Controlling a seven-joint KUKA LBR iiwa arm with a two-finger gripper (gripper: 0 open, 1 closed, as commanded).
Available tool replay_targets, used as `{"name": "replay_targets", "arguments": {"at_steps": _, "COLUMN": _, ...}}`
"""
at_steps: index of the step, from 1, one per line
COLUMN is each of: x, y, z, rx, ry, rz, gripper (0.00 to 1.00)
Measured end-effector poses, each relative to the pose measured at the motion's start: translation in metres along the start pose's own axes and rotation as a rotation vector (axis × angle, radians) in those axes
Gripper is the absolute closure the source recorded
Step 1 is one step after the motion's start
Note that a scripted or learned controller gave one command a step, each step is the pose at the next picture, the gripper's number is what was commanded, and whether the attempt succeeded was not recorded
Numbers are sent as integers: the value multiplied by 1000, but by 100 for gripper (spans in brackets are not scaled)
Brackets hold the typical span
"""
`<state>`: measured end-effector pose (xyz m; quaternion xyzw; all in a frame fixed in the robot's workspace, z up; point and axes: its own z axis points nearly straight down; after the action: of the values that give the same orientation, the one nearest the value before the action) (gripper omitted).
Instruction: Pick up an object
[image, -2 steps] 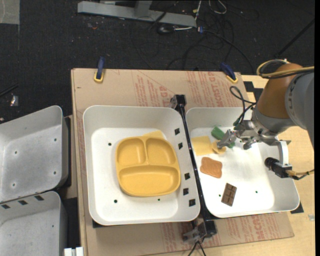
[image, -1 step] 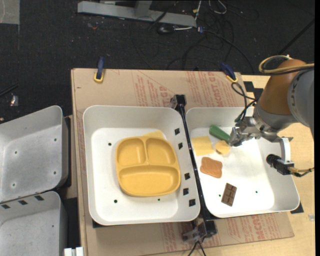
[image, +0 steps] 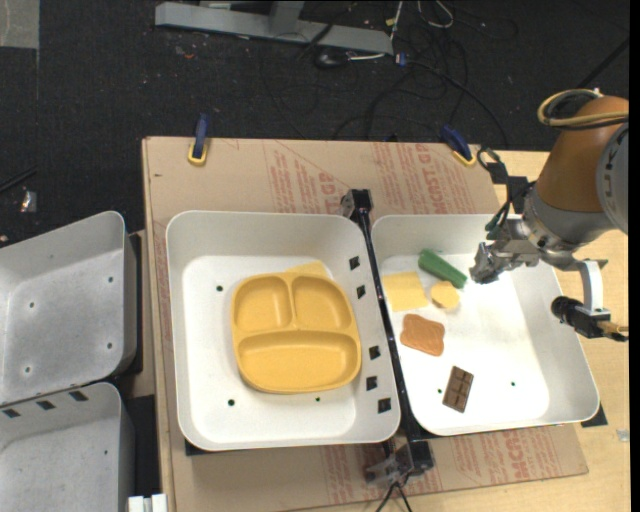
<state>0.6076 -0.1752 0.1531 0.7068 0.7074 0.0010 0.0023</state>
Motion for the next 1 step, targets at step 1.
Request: {"name": "replay_targets", "arguments": {"at_steps": 1, "x": -1, "y": 11, "z": -58, "rx": -2, "ry": 0, "rz": -2, "gripper": 100}}
